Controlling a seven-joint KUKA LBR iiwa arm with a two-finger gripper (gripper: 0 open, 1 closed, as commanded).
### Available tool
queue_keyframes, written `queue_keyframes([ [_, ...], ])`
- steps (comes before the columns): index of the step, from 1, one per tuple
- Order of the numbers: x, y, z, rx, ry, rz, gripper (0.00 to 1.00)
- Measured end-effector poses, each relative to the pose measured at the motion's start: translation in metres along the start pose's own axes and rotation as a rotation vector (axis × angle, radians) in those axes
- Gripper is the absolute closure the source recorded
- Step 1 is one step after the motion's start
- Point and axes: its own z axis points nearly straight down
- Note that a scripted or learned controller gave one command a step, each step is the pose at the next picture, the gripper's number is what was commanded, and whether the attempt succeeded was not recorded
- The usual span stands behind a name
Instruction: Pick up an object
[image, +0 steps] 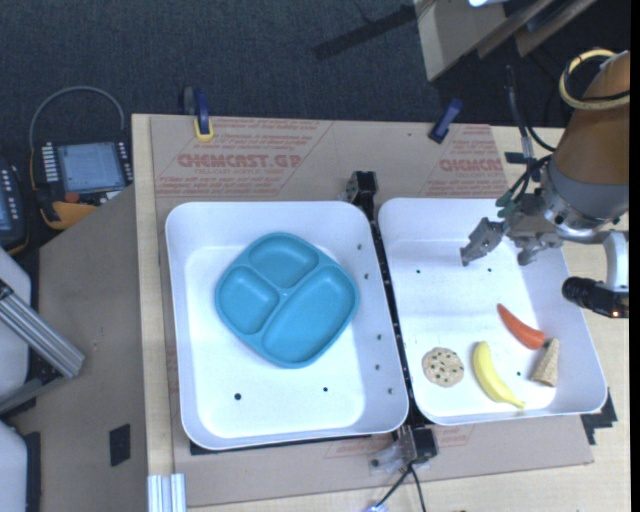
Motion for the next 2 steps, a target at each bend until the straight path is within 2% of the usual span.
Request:
queue_keyframes([
  [1,0.000,0.003,-0.007,-0.013,-0.002,-0.003,0.00],
  [2,0.007,0.004,0.038,-0.006,0.000,-0.003,0.00],
])
